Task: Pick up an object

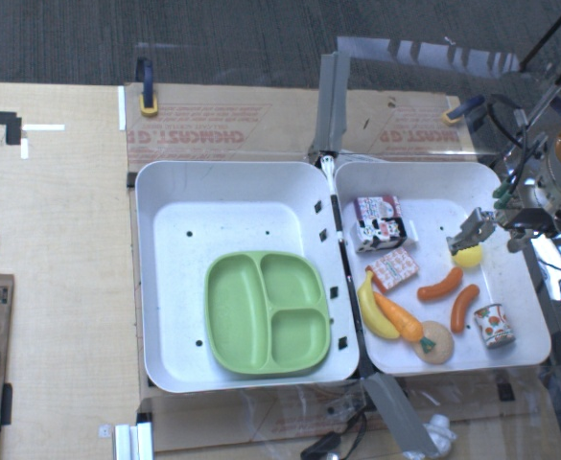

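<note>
The right bin (424, 185) holds several items. There is a cow-print carton (378, 222), a small pink box (393, 268), a banana (376, 307), a carrot (401, 317), a tan round piece (437, 343), two orange sausages (440, 285) (464, 307) and a small can (493, 325). A yellow lemon-like piece (468, 255) lies near the bin's right side. My gripper (474, 230) reaches in from the right and hangs right over that yellow piece, its tip at the piece's top edge. Whether it grips the piece is unclear.
The left bin (165, 257) bears a green divided plate (266, 311). A grey post (330, 103) stands behind the seam between the bins. Cables and arm hardware (539, 161) crowd the right edge. A wooden bench (50, 257) extends to the left.
</note>
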